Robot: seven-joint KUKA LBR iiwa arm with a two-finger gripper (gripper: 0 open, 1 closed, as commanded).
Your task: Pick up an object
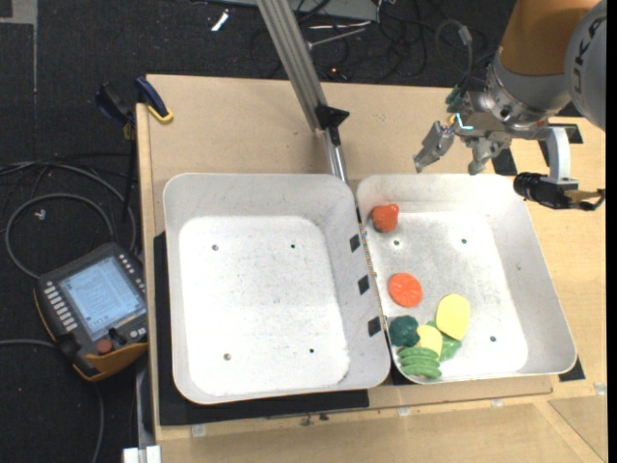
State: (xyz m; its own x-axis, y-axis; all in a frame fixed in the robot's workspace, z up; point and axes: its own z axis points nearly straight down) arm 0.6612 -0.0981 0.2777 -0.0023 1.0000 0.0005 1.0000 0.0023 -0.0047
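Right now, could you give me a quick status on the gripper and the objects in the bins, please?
Gripper open, holding nothing, above the right bin's far edge. Toy foods clustered along that bin's left side: orange piece, orange disc, yellow piece, green ones. Nothing blocking.

You see two white bins on the bench (251, 123). The left bin (255, 287) sits beside the right bin (501, 258), rims touching in the middle. In the right bin, an orange-red piece (385, 217) lies near the far left corner and an orange disc (405, 288) sits further toward you. Near the front left corner you get a cluster: yellow piece (453, 315), dark green piece (403, 332), and light green ridged piece (419, 362), packed close together. The tool (458, 148) hangs above the far edge of the right bin with nothing between its fingers, which look spread. A handheld control pad (93, 302) lies off the bench at left.
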